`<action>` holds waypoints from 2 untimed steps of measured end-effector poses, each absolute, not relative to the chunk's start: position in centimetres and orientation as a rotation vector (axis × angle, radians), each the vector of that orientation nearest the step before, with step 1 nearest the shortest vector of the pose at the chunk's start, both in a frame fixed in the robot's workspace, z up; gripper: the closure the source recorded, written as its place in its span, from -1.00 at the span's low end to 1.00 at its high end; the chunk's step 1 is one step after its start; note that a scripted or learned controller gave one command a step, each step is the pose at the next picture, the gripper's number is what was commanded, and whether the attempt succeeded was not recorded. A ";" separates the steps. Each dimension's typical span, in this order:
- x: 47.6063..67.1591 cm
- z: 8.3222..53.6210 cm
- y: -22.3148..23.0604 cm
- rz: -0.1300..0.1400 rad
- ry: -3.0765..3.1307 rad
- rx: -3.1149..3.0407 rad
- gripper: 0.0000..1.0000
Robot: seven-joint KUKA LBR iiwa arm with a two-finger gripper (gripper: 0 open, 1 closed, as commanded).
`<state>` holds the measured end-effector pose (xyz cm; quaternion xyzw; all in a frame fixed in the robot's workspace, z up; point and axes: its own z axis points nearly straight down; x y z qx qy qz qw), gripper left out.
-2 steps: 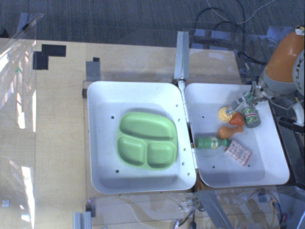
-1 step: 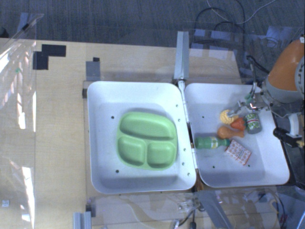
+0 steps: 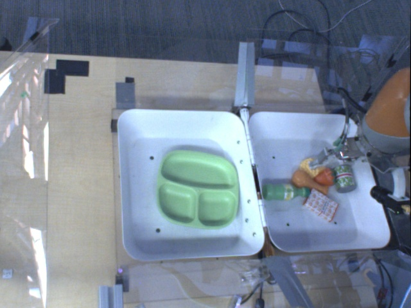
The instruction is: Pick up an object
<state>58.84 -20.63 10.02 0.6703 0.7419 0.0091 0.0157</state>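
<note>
- Objects sit clustered in the right bin [image 3: 282, 233]: a green bottle [image 3: 282, 192] on its side, an orange piece [image 3: 307, 179], something yellow [image 3: 309, 166], a small can [image 3: 345, 179] and a patterned packet [image 3: 320, 205].
- Left bin [image 3: 138, 172] holds a green tray [image 3: 197, 188] with three compartments.
- Gripper [image 3: 341, 150] hangs over the right bin's far right, just above the can; whether it grips anything, I cannot tell.
- Arm [image 3: 388, 114] comes in from the right.

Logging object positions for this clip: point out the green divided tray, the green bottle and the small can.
green divided tray [image 3: 196, 188]: camera view, ridge between its compartments, in the left bin.
green bottle [image 3: 280, 192]: camera view, middle of its body, lying in the right bin.
small can [image 3: 345, 178]: camera view, its side wall.
</note>
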 end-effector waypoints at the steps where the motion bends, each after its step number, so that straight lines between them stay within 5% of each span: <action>1: 54.7 10.0 -20.3 0.039 2.106 2.291 -1.00; 2: 51.7 9.8 -20.0 0.030 2.164 2.234 -1.00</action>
